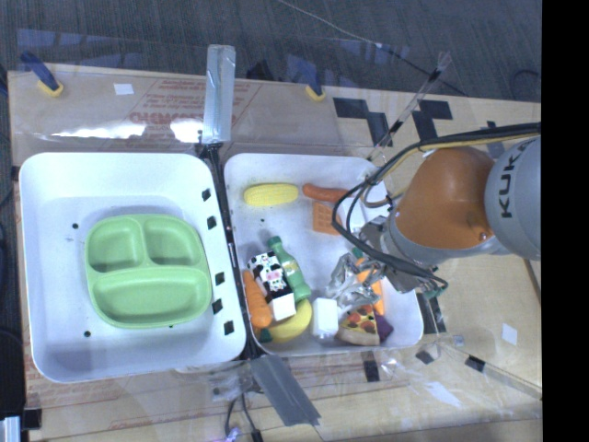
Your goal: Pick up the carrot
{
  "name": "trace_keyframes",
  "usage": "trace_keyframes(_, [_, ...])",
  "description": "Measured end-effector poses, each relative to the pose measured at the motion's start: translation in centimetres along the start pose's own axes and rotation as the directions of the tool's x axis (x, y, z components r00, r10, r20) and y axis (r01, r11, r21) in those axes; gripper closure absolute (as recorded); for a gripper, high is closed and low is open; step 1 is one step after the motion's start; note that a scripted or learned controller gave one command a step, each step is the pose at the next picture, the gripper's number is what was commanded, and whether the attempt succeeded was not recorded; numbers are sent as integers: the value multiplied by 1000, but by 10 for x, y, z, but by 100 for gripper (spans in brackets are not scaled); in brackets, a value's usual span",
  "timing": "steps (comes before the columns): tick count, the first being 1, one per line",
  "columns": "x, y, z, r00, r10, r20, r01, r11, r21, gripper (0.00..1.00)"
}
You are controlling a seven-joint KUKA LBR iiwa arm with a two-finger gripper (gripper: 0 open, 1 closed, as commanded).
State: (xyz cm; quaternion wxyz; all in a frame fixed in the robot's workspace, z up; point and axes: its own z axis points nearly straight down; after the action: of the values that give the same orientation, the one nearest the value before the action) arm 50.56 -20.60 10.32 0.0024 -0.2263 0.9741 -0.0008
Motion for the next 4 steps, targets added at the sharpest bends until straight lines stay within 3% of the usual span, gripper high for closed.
trace_keyframes(1, [-3,1,-10,1000,-10,3,10,1000,2,100])
trace_keyframes(2, [-67,14,-77,916,402,1,-402,916,0,100])
trace_keyframes(3, [-65,14,-75,915,403,-3,-403,915,0,0])
trace_keyframes(4, [-25,-17,12,961,278,-4,-278,961,-1,0])
